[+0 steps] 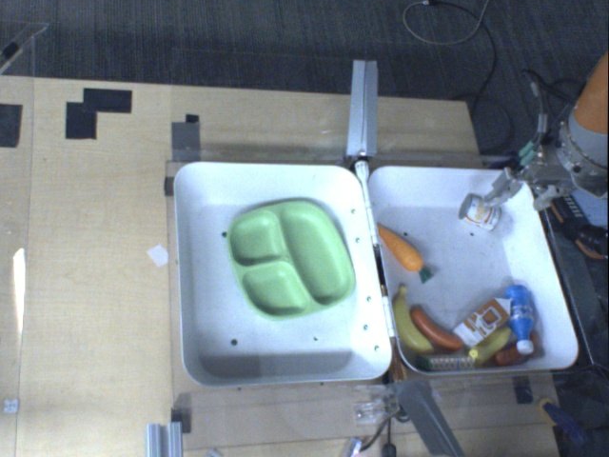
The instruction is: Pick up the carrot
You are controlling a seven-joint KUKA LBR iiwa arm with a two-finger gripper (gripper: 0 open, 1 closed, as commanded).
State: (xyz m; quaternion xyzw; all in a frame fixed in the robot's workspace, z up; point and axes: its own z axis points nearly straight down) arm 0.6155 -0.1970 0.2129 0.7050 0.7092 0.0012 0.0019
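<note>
The gripper (481, 210) is hovering in the approach step, well right of the carrot (400, 248); whether its jaws are parted I cannot tell. Next it needs carrying leftward over the carrot.

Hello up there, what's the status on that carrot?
Pincer over right bin's far side, nothing in it. Carrot by the bins' divider, apart from pincer. Nothing between them.

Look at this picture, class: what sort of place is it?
Probably a robotics lab: a robot arm reaches over two white bins, one holding a carrot and other toy food, with a loose cable on the carpet.
</note>
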